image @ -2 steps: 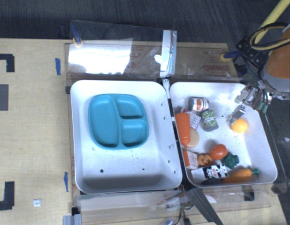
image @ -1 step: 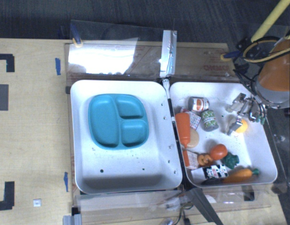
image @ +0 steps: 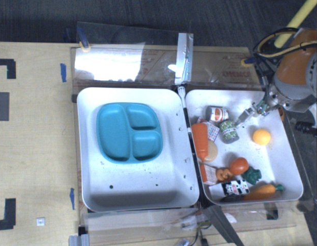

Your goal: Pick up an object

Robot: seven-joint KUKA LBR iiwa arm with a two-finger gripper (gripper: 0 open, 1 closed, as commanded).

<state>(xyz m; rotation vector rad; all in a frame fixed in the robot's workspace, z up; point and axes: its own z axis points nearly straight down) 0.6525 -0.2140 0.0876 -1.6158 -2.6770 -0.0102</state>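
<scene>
1. Overhead, two white bins sit side by side on the bench: the left bin (image: 92,188) holds a blue divided tray (image: 130,131), and the right bin (image: 284,176) holds a scatter of small items.
2. At the right bin's upper right corner, the gripper (image: 249,114) reaches in from the right, hanging from the grey arm with its orange band (image: 294,68).
3. How far the gripper is spread cannot be told at this size, and nothing is visibly caught in it.
4. Just beside the gripper's tip lie a small can (image: 217,114) with a red label and a green-patterned cup (image: 229,131).
5. An orange ball (image: 261,137) rests apart in the bin's right half.
6. Along the left wall lies a long orange sausage-like piece (image: 200,140).
7. Near the front wall sit a tomato (image: 239,165), a green toy (image: 252,175) and a carrot (image: 261,190).
</scene>
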